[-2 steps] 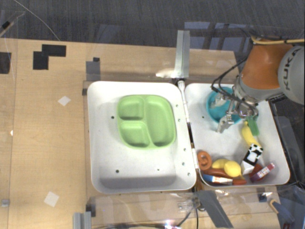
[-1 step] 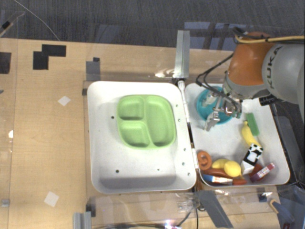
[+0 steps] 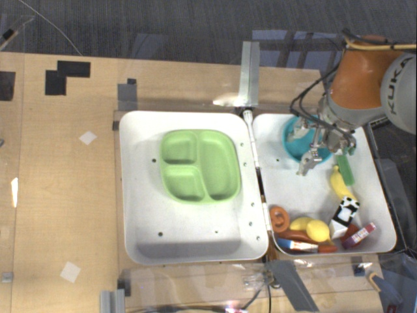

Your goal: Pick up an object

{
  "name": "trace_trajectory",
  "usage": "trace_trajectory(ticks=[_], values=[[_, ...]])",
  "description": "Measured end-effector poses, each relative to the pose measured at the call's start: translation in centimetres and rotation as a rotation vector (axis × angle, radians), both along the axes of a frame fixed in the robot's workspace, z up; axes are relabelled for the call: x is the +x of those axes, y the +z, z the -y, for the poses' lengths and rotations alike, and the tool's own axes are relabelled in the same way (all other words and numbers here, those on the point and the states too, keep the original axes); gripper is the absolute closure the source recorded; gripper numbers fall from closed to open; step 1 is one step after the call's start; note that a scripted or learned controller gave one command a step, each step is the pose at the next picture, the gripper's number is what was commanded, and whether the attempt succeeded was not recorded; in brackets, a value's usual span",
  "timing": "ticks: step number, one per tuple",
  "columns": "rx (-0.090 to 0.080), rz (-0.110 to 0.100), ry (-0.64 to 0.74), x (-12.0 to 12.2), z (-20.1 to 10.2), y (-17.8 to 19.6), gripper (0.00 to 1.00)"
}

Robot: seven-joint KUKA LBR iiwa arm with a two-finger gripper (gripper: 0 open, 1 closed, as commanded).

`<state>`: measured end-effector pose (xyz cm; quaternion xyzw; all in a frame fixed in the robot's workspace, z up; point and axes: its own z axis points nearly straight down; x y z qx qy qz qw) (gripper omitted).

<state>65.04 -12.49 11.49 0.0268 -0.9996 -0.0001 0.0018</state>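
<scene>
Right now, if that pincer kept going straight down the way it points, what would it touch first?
Probably the bare white floor of the right bin, just beside the blue round bowl. The pincer hangs over that spot, though depth is hard to judge.

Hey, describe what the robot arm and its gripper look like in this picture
The arm is light grey with a broad, rounded orange band above the wrist and part of dark lettering on its casing. Black cables loop beside the wrist. The gripper is a small silver-grey metal assembly with thin pale fingers.
</scene>
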Motion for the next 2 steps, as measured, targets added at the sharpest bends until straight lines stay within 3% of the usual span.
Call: trace_trajectory(ticks=[1,2], values=[[0.001,0.016,-0.086,-0.9,-0.1,-2.0,0.00],[0.000,0.020,-0.188,-4.9,0.4,-2.4,0.00]])
